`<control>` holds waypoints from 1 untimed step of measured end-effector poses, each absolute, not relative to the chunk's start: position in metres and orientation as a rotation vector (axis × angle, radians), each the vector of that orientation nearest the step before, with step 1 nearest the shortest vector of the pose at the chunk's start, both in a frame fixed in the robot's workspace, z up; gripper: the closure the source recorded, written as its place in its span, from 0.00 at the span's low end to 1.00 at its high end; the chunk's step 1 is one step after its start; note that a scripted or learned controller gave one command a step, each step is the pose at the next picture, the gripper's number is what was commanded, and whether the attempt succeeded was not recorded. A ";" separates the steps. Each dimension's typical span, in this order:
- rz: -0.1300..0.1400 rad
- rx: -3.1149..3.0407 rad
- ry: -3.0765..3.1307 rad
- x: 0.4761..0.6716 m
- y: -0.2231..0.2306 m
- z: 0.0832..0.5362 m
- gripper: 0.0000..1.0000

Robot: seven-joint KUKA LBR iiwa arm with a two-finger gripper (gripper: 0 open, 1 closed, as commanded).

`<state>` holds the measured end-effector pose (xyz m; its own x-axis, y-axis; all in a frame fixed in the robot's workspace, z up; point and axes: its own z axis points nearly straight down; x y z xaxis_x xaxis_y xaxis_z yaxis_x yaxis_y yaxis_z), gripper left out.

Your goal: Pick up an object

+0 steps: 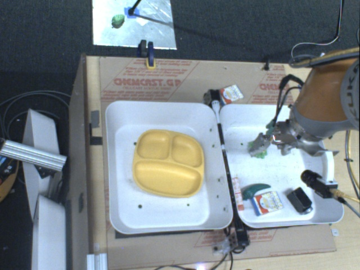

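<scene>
End effector [260, 145] low in the right bin [242, 122], its jaw state not discernible, at a small green object [260, 153] lying just beneath its tip; judged light and rigid, best gripped across its narrow width.

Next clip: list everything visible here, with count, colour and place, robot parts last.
bins: two, white, side by side on the bench.
divided plate: one, yellow, middle of the left bin.
small green thing: one, green, right bin, at the tool's tip.
curved teal piece: one, teal, right bin, near front.
small packet: one, white with blue and red, right bin, front.
black block: one, black, right bin, front right.
clamp: one, blue and yellow, bench's far edge.
arm: one, grey and orange, from the right.
tool: one, grey, over the right bin.
</scene>
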<state>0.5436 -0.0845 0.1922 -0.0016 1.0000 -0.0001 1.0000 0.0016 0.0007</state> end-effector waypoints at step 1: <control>0.002 2.219 2.221 0.562 -0.111 0.084 0.00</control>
<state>0.5625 -0.1111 0.0845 -0.0012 1.0000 -0.0007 1.0000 0.0012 0.0023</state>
